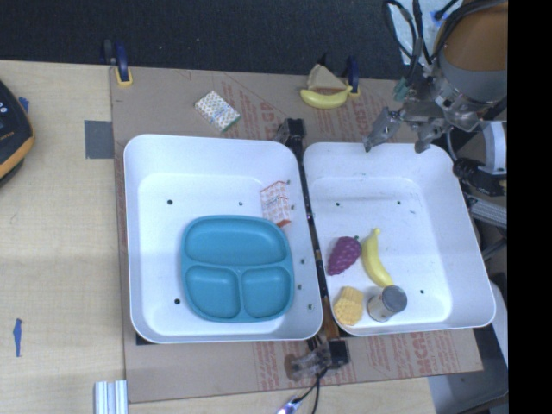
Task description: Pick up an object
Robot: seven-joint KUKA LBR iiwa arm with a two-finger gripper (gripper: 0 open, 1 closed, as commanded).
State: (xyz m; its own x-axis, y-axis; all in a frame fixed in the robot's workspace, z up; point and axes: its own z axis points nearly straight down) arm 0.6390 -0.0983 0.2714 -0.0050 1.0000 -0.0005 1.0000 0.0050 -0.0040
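Pincer (400, 136) hangs spread and bare over right bin's (448, 175) far rim.

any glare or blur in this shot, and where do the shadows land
Camera view: even light and mostly sharp; the left bin floor brightens toward its left side, the blue tray casts only a thin shadow, the right bin is shaded along its far wall, and the tool above its far rim looks slightly soft.

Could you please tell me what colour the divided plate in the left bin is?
The plastic three-compartment plate is light blue, seen clearly in the camera view.
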